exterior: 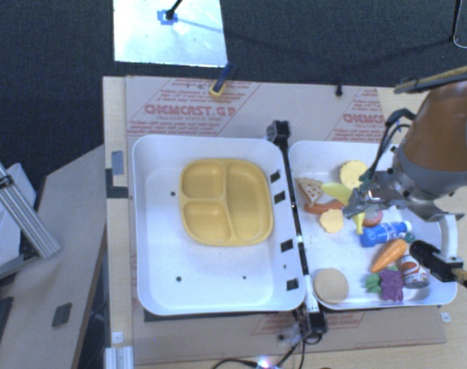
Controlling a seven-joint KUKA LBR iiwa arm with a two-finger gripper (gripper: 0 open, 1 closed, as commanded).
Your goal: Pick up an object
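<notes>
Small toy foods scattered in the right bin (310, 229), blue bottle (383, 234), orange carrot (388, 255), jaws' state unclear

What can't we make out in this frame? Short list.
- Gripper, camera view: small and blurred against the toys; finger state unreadable.
- Yellow toy: its right side is hidden by the arm.
- Can by the carrot: label too small to read.
- Arm: upper part cut off by the right edge.
</notes>
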